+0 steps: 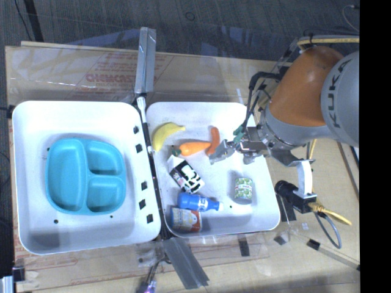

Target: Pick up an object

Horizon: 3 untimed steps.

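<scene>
The right bin (pixel 266 220) holds a yellow banana (pixel 164 133), an orange carrot (pixel 192 148) and a red-orange sausage-shaped piece (pixel 215 137) near its back. A black-and-white patterned item (pixel 186 177), a blue bottle (pixel 198 202), a red-labelled packet (pixel 185 220) and a green-speckled pouch (pixel 243 189) lie toward the front. My gripper (pixel 237 152) hovers over the right side of this bin, just right of the carrot and sausage and above the pouch. Its fingers stand open with nothing between them.
The left bin (pixel 24 163) holds a blue divided tray (pixel 85 176). A grey metal bar (pixel 144 60) stands behind the divider between the bins. My arm's orange band (pixel 302 90) looms over the right bin's far right corner.
</scene>
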Available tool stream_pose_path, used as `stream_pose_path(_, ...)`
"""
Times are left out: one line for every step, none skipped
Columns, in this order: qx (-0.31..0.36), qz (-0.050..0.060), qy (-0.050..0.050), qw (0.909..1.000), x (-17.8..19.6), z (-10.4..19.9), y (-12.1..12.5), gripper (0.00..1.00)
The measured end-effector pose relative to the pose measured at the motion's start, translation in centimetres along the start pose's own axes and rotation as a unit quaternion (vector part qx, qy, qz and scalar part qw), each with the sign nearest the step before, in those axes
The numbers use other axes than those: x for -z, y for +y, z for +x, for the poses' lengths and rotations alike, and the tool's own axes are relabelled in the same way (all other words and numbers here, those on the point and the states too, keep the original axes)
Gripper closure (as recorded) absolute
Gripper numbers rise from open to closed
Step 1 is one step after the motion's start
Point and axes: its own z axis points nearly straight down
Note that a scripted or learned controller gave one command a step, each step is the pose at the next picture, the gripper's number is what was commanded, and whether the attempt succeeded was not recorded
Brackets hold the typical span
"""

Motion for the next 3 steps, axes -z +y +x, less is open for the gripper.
stream_pose_path(0.069,0.001,0.000,0.9976,-13.9,2.9,2.0,0.00)
stream_pose_path(0.071,0.001,0.000,0.9975,-12.9,2.8,2.0,1.00)
stream_pose_path(0.111,-0.002,-0.001,0.9938,-3.1,6.4,4.7,1.00)
